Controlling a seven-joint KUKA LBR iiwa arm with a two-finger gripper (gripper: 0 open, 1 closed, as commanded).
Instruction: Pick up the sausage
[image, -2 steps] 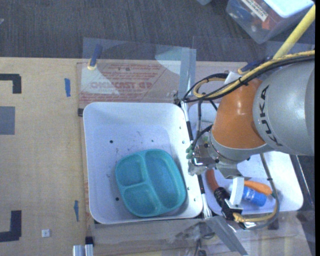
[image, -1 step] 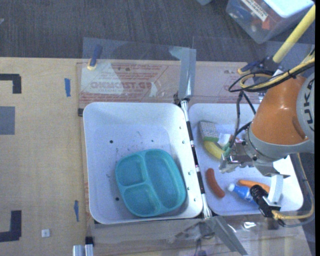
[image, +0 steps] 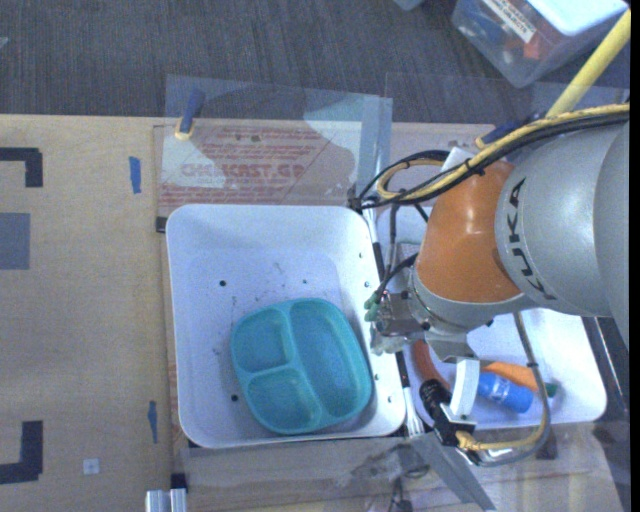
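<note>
The gripper (image: 410, 335) hangs over the right bin (image: 578, 362) beside the reddish sausage (image: 428, 360); spread or pressed together, I cannot tell. A teal plate (image: 300, 365) lies left.

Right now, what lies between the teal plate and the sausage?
In the camera view, just the bins' adjoining walls separate the teal plate from the sausage; the gripper hangs over that seam.

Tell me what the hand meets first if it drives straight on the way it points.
Likely the reddish sausage lying close by the hand in the right bin, or the bin floor beside it; depth is unclear.
</note>
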